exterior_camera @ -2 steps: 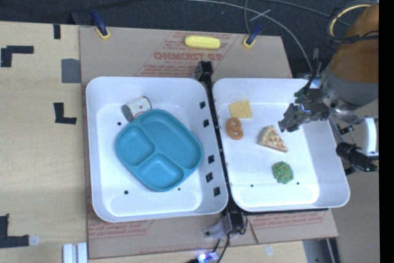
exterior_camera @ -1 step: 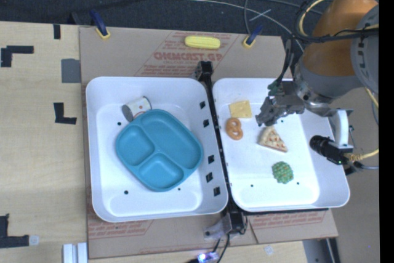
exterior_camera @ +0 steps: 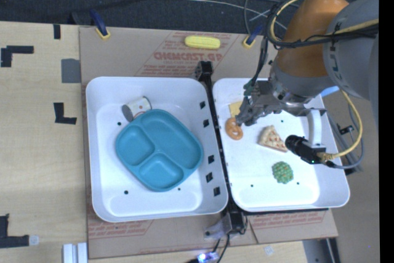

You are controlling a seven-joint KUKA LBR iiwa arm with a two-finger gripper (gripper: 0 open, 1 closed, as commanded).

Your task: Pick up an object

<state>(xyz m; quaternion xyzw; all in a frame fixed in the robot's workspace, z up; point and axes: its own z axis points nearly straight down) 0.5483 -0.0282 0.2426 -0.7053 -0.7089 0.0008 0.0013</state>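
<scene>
In the right bin (exterior_camera: 332, 194) lie a small brown ring-shaped donut (exterior_camera: 234, 129), a tan pizza-like wedge (exterior_camera: 271, 138) and a green broccoli piece (exterior_camera: 282, 172). A yellowish flat piece (exterior_camera: 234, 109) shows just behind the donut, partly hidden by the arm. My gripper (exterior_camera: 245, 115) hangs low over the bin's left part, its dark fingers pointing down-left right above the donut. I cannot make out whether anything sits between the fingers.
The left bin (exterior_camera: 101, 95) holds a blue divided plate (exterior_camera: 159, 149) and a small white cup (exterior_camera: 136, 108) on its side. A yellow corn cob (exterior_camera: 202, 42) lies on the cardboard behind the bins. Cables loop over the arm and down the right bin's right side.
</scene>
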